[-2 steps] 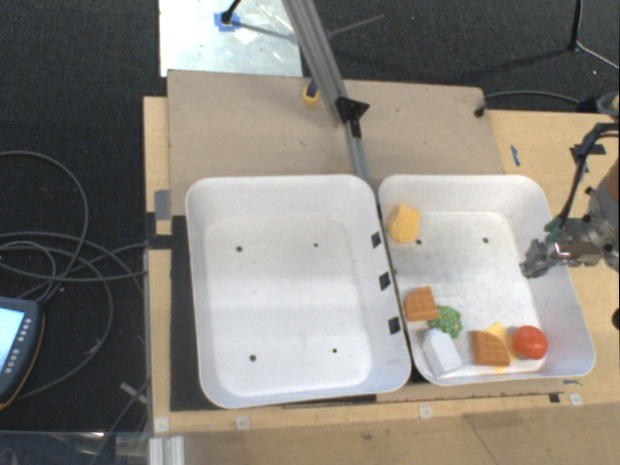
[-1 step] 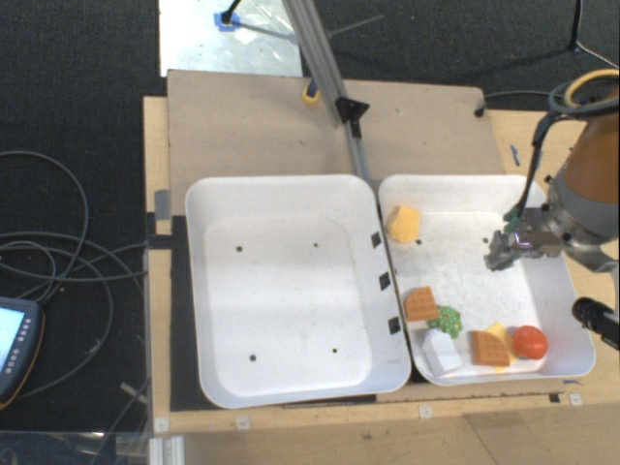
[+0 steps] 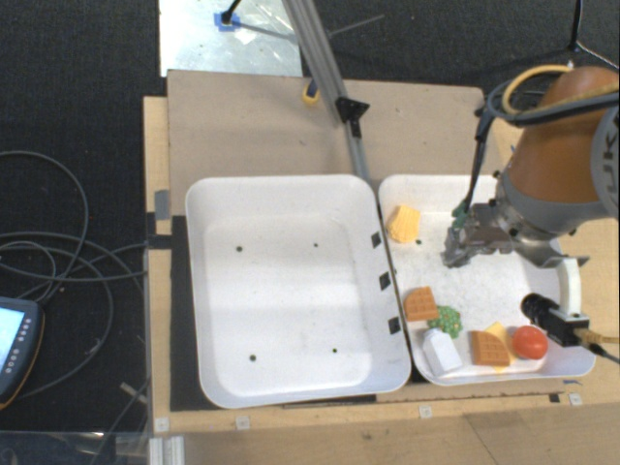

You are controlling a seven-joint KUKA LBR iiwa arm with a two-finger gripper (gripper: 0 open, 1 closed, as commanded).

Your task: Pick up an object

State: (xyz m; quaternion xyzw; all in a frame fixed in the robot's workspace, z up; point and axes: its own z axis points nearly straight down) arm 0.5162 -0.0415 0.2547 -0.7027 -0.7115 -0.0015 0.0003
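Note:
My gripper (image 3: 459, 253) hangs over the middle of the right bin (image 3: 441, 190), pointing down, with nothing seen between its fingers. A yellow wedge (image 3: 404, 224) lies to its left near the bin's back left corner. Toward the front lie an orange waffle piece (image 3: 420, 304), a green broccoli-like piece (image 3: 448, 318), a white block (image 3: 443, 353), a second orange waffle piece (image 3: 489, 348) with a yellow slice (image 3: 498, 330) behind it, and a red tomato (image 3: 529, 341). All of these lie below the gripper, apart from it.
The left bin (image 3: 291, 289) sits beside the right one, their rims meeting at a line of black clips (image 3: 385, 281). A grey pole (image 3: 325, 56) slants over the bench's back. Cables and a tablet (image 3: 15, 342) lie on the floor at left.

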